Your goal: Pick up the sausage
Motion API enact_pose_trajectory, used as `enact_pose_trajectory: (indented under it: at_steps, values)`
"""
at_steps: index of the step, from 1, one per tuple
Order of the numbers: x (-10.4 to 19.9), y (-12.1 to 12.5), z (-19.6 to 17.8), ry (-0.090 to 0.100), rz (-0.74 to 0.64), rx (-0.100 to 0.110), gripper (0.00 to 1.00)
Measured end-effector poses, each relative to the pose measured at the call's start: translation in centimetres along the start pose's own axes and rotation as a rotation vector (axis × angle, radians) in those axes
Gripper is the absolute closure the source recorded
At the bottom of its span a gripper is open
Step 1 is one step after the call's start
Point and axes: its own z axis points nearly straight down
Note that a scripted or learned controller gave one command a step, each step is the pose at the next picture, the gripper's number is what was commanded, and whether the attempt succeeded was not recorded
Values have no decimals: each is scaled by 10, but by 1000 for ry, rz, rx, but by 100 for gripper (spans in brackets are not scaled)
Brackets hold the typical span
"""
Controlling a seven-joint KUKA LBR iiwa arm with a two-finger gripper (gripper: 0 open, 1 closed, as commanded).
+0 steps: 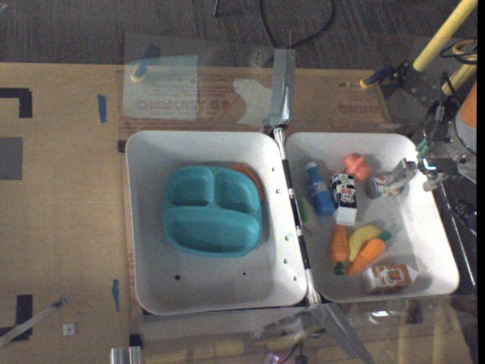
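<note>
Pinkish sausage (356,165) is lying in the right bin (447,279), just beside the tool (390,182) and not lifted. Whether the tool is clenched, I cannot tell. The pickup is looking undone.

Left bin (144,279): teal divided plate (213,210), centred. Right bin (439,268): blue bottle (319,190), cow-print carton (345,198), pink toy (357,166), banana (363,239), two carrots (366,255), small box (389,277). Pincer (388,183) over the bin's upper right.

Glossy white plastic bins (151,279) on matt cardboard-brown bench (68,226); smooth teal plastic tray (214,211), shiny plastic toy carrot (367,255) w/ blue bottle (319,190)
</note>
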Motion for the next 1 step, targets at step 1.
enact_pose_trajectory:
  at_steps: [1]
  values:
    - [19, 102, 114, -3, -22, -6, 0]
